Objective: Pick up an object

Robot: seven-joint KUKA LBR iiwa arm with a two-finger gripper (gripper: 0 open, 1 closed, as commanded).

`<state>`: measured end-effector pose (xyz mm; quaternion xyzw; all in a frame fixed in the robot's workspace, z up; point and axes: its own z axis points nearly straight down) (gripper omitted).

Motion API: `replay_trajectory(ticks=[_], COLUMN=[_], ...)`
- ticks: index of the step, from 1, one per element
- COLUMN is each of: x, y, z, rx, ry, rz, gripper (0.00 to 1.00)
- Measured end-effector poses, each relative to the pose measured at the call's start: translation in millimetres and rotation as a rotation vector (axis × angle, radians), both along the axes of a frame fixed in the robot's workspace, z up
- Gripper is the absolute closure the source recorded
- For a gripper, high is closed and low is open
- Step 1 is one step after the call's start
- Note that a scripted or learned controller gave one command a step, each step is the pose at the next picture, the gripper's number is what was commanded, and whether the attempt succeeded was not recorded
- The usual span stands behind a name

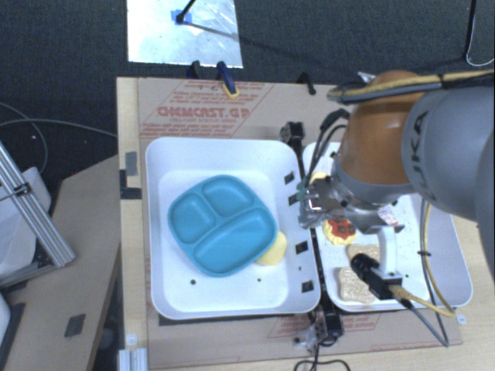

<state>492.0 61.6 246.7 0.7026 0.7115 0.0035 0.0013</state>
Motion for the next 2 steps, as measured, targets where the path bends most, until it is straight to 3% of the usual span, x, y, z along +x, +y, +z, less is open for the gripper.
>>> replay_trajectory(ticks=[1, 2], x=[-5, 41], y=[-71, 2], z=[-9, -48], rx=[-0.004, -0.001], ry=[0.005, 0.006], rz=[-0.016, -0.002], gripper=[1.0, 1.0])
